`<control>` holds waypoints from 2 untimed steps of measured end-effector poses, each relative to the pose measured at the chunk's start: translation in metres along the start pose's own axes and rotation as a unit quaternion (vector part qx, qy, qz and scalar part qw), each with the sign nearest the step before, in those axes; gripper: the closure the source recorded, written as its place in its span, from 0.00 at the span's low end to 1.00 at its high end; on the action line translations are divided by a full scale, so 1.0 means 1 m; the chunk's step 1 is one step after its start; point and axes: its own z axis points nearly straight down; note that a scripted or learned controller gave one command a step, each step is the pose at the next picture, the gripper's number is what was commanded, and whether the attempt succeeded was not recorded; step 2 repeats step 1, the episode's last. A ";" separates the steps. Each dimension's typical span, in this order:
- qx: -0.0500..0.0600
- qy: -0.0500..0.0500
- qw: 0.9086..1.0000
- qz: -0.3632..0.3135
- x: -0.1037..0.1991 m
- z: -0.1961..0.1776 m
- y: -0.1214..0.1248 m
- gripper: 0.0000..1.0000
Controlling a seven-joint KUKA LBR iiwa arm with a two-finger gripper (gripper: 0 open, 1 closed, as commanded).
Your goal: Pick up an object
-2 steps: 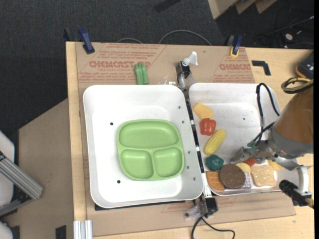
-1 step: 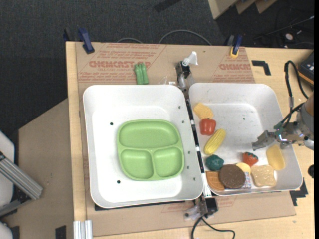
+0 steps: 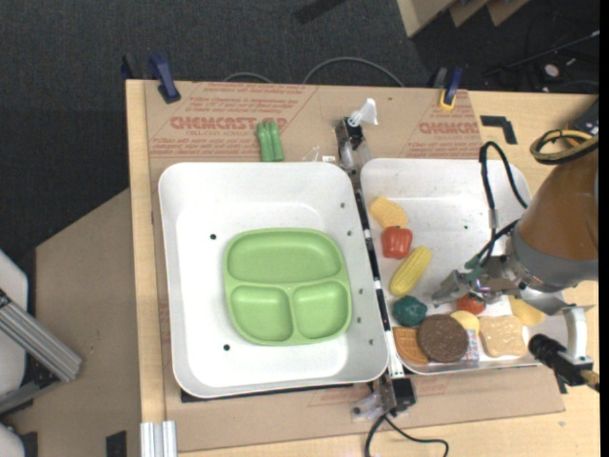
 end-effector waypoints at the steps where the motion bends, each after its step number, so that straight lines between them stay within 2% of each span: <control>1: -0.002 0.002 1.000 0.002 -0.075 0.037 0.027 0.00; 2: -0.002 0.002 1.000 0.002 -0.075 0.037 0.027 0.00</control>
